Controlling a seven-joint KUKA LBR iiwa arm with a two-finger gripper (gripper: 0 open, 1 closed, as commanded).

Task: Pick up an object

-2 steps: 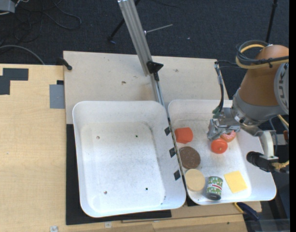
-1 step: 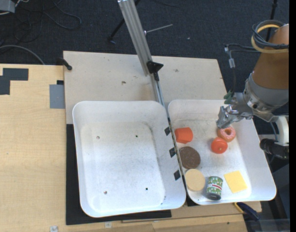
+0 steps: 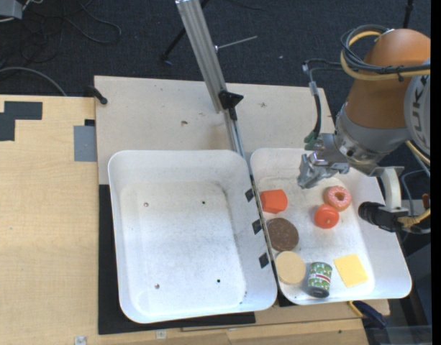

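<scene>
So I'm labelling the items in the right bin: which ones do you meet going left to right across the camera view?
Orange block → brown disc → tan disc → small can → pink donut → yellow block.

Single fixed cam, high above my bench, angled down.

It looks down at a slant from the near side, so the far edge of the bench sits at top with dark floor and cables beyond. Mid distance: both the left bin and the right bin fit whole in frame, side by side. My arm comes in from the right edge, cropped at the shoulder. No second view to overlap with.
</scene>
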